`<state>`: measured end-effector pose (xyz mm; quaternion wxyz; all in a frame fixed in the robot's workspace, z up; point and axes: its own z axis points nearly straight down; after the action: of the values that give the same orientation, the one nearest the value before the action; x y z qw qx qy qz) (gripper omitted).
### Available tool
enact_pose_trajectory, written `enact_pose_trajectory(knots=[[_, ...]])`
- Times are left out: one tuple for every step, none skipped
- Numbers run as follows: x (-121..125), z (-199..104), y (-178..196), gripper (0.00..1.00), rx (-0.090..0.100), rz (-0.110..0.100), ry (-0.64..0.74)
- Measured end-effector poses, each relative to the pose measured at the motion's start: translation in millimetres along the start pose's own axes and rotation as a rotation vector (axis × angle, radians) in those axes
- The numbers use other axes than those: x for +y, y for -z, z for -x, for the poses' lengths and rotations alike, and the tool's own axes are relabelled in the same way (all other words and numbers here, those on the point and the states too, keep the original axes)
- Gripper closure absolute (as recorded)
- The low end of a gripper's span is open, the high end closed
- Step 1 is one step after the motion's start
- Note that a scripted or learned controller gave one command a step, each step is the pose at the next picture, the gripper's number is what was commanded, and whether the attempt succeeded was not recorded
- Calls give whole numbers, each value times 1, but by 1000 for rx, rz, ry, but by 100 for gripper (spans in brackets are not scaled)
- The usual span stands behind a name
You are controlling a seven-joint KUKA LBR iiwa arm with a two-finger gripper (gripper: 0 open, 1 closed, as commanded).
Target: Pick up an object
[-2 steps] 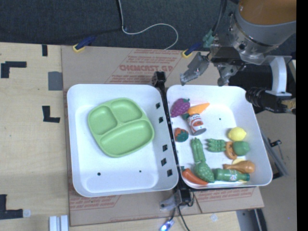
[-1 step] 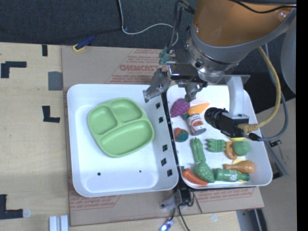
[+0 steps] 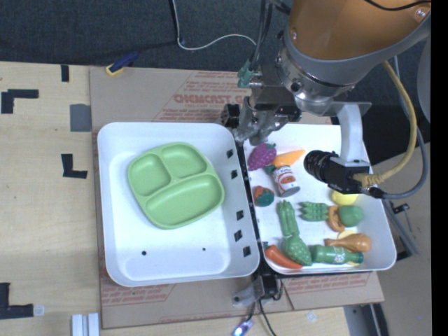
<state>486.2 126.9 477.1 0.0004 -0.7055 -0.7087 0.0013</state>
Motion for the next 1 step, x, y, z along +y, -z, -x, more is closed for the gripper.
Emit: enact_pose_trajectory(knots=[[-5,7,-156,100,-4,-17,-5]])
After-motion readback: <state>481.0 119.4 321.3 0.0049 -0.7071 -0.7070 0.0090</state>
